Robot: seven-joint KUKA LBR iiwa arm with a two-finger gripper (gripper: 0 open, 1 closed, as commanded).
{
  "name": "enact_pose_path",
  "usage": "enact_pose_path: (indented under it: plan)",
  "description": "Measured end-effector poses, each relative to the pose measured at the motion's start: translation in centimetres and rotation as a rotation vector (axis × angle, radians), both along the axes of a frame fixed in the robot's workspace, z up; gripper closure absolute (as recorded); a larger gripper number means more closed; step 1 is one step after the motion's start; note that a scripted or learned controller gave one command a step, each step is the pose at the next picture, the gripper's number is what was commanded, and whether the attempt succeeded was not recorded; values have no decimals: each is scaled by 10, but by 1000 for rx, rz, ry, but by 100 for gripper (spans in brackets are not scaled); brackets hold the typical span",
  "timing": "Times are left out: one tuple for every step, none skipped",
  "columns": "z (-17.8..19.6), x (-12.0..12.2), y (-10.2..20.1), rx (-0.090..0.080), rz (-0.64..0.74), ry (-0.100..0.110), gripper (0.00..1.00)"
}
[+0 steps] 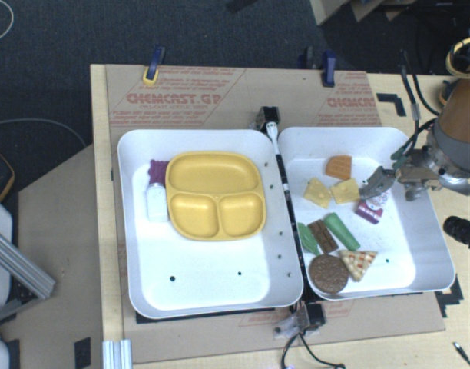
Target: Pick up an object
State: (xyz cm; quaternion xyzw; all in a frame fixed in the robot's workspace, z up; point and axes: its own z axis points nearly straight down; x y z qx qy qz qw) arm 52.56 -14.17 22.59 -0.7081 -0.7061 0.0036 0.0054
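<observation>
My gripper (394,188) hangs over the right side of the right bin (427,237), with its two fingers spread and only white bin floor showing between them. Its left fingertip (375,184) is just above a small purple and white packet (370,211). Left of it lie two yellow cheese pieces (319,193) (345,191) and an orange block (339,166). Toward the front of the bin are a green stick (342,231), a brown bar (324,237), a green piece (308,239), a round brown cookie (328,274) and a pizza slice (359,264).
The left bin (204,283) holds a yellow divided plate (216,194), with a purple and white bottle (155,191) lying against the plate's left side. A black divider (282,198) runs between the bins. The arm's body (458,129) stands at the right edge.
</observation>
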Motion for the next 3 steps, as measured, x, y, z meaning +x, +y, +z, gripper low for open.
enact_pose_path:
  plan:
    - [6, 3, 0, -3, 3, -13, 0]
    - [-42, 3, 10, 0, 2, -6, 0]
    - [-106, 3, 7, 0, 2, -5, 0]
